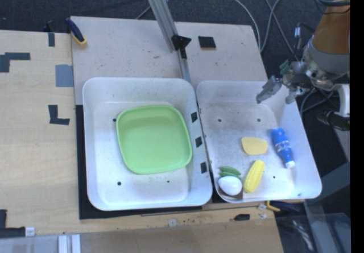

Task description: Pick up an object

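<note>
- A slanted overhead view of a pale bench (136, 41) carrying two shallow white bins side by side: the left bin (96, 189) and the right bin (227, 104).
- The arm (333, 24), grey with an orange band, enters at about 2 o'clock in the frame. Its gripper (280, 91) hangs over the upper right corner of the right bin, fingers spread apart with nothing between them.
- Step in hand, as a judgement: the approach. No object is grasped yet, and the gripper sits above and well apart from the objects.
- The candidates for picking lie in the lower half of the right bin, at roughly 5 o'clock from the gripper.
- Count in the right bin: one blue bottle (281, 145) near the right wall; one flat yellow piece (254, 145) just beside it to the left; one yellow corn cob (253, 175) below that; one white egg-like object (230, 185) at the bottom corner; one small green piece (230, 171) touching the top of the white one.
- Count in the left bin: one green square plate (153, 138), lying flat in the middle.
- The next move probably calls for travelling toward 5 o'clock, centring over one object, then descending with the fingers either side of it. The blue bottle is nearest, though it lies close to the wall.
</note>
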